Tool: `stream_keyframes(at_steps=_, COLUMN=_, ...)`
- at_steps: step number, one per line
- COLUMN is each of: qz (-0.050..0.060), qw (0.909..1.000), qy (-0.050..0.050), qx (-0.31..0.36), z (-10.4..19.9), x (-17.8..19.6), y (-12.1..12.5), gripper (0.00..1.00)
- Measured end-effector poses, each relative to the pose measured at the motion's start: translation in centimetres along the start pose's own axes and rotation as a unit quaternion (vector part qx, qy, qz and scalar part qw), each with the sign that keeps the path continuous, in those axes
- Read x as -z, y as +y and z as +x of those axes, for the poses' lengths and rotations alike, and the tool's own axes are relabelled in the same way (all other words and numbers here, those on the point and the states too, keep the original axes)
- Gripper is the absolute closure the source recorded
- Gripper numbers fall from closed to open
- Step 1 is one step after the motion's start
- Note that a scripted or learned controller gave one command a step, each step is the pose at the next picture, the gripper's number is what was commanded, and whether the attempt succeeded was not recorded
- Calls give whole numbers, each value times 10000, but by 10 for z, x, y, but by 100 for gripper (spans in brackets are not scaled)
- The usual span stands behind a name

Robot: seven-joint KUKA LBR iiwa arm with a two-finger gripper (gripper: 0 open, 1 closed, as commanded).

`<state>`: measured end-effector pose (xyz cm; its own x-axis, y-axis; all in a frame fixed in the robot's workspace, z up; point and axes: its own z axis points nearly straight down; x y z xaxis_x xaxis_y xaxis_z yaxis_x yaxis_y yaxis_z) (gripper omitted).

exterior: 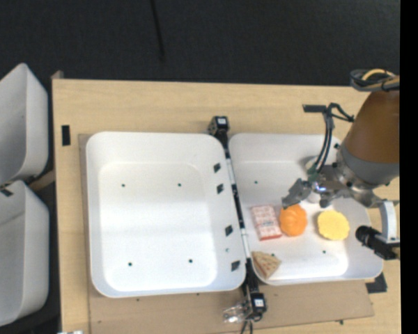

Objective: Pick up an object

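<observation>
The two-finger gripper is hovering over the right-hand shallow white bin, just above the round orange ball-like object lying near the bin's middle between a small pink-and-white printed packet and a flat yellow disc; its fingers seem to be standing apart with nothing between them. The ball is probably light, smooth and apt to roll, so gripping across its widest part looks safest.

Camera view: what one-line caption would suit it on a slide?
Robot arm's gripper poised above an orange ball in the right bin.
</observation>
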<state>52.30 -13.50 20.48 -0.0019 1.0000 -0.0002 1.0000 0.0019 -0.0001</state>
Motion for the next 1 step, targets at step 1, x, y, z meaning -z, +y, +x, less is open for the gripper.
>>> stream_keyframes(at_steps=1, qz=21, qw=10000, qy=1, qx=9, z=10, x=-81, y=43, gripper=0)
